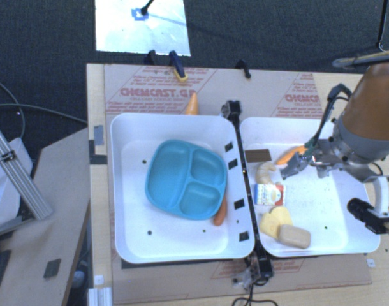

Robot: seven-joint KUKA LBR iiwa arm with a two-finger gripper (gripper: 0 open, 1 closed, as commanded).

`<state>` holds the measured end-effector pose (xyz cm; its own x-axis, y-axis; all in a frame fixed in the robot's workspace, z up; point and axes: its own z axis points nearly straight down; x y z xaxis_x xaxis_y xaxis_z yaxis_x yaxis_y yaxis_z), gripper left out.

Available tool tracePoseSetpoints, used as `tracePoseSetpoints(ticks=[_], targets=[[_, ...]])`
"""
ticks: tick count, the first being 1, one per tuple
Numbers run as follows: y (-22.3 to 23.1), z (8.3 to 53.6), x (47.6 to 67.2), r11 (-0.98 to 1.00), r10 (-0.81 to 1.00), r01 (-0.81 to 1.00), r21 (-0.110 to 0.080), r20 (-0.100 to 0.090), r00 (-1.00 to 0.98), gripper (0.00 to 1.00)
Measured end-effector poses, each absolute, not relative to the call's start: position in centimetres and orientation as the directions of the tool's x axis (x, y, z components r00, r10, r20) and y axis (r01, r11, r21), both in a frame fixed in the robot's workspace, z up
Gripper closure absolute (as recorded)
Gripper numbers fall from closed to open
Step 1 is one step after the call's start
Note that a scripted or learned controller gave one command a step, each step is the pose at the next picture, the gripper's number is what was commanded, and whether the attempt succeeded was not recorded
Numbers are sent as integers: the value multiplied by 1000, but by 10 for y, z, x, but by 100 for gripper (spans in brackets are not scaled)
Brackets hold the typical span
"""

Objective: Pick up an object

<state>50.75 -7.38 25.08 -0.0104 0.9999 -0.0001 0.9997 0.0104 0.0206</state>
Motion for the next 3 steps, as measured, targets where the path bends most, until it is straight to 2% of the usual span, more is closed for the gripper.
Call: tracePoseSetpoints(ticks=[1,2,3], targets=[[-91,128,486,0,1000,1000,-9,1,0,0],[-145,87,536,1,1000,1000,6,3,-1,0],[-164,84,486,-1,1000,1000,0,-1,1,0]])
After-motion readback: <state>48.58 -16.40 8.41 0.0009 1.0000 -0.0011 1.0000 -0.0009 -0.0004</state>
